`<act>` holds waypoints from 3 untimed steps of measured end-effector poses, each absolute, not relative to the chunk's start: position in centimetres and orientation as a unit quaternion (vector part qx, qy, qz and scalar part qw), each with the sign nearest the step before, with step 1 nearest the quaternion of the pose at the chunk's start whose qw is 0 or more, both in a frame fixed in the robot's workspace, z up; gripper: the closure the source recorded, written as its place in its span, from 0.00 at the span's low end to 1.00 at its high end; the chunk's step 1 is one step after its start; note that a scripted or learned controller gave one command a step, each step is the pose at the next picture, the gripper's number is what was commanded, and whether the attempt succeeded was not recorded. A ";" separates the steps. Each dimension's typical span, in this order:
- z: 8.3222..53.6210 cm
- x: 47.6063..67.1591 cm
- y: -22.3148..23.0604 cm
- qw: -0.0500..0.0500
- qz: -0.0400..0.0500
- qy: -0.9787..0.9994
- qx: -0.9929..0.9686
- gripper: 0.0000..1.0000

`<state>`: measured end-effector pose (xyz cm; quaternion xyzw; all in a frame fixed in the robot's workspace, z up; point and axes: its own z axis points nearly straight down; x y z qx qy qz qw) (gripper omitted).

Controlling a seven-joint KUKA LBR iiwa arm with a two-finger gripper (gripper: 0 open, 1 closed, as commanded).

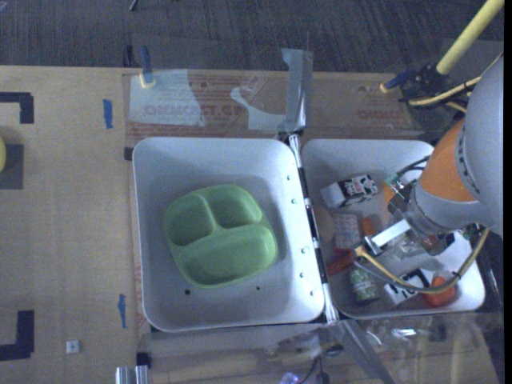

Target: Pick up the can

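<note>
The can point(362, 285) is small and dark green with a pale label. It lies near the front edge of the right bin point(320, 157). My gripper point(402, 245) hangs over the middle of that bin, just up and to the right of the can, under the grey wrist with its orange band. Nothing shows between the gripper and the can.
The right bin also holds a white and black box point(350, 189), a pink packet point(346, 230), a red-orange piece point(339, 261), a white and black item point(406, 288) and an orange thing point(441, 295). A green divided plate point(220, 234) lies in the left bin point(152, 214).
</note>
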<state>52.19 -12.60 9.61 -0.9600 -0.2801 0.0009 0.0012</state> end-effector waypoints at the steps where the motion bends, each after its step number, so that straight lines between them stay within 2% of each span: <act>1: 9.6 52.2 -12.6 0.001 0.001 -0.280 -0.960 0.00; 2: 10.5 52.2 -12.5 0.002 0.002 -0.282 -0.959 1.00; 3: 18.4 47.9 -6.7 0.002 0.002 -0.371 -0.929 1.00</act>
